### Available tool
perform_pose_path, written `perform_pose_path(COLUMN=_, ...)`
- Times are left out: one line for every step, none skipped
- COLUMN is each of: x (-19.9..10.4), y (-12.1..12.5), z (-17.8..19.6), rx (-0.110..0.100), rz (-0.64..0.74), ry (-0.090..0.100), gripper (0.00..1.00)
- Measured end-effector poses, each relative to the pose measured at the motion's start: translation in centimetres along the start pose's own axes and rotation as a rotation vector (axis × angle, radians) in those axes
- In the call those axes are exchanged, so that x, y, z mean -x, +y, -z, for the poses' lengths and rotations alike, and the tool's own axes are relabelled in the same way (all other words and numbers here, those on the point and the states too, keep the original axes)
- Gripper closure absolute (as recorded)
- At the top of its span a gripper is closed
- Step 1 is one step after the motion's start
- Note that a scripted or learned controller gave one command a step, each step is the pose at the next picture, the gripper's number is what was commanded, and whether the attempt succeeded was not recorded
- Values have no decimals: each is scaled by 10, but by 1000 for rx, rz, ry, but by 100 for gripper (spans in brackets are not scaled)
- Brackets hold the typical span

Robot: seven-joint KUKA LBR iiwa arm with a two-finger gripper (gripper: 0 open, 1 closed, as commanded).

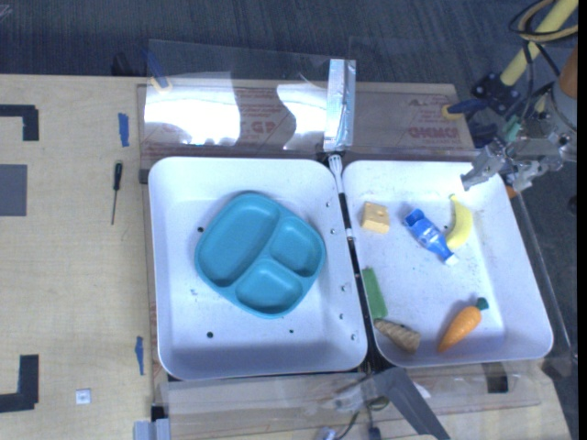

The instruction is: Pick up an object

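The right bin (pixel 527 273) holds several small objects: a yellow block (pixel 375 217), a blue bottle (pixel 428 236), a yellow banana (pixel 459 225), a green stick (pixel 373 291), an orange carrot (pixel 460 326) and a tan piece (pixel 400 335). My gripper (pixel 492 180) hangs over the bin's far right corner, just up and right of the banana. It is open with nothing between its fingers. It touches none of the objects.
The left bin (pixel 174 200) holds a blue divided plate (pixel 260 253). A clear plastic sheet and a metal bracket (pixel 337 108) stand behind the bins. Cables and the arm's body (pixel 541 81) crowd the far right.
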State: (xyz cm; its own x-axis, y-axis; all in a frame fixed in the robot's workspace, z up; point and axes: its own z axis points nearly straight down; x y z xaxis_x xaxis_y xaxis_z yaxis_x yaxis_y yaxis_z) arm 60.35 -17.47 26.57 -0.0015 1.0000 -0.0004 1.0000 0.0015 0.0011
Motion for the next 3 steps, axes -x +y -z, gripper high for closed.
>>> perform_pose_path(x=-52, y=-4, z=-113, rx=-5, rz=286, ry=3, gripper=0)
perform_pose_path(x=-17, y=-6, z=-179, rx=4, rz=577, ry=-1, gripper=0)
perform_pose_path(x=-17, y=-3, z=-165, rx=13, rz=575, ry=-5, gripper=100)
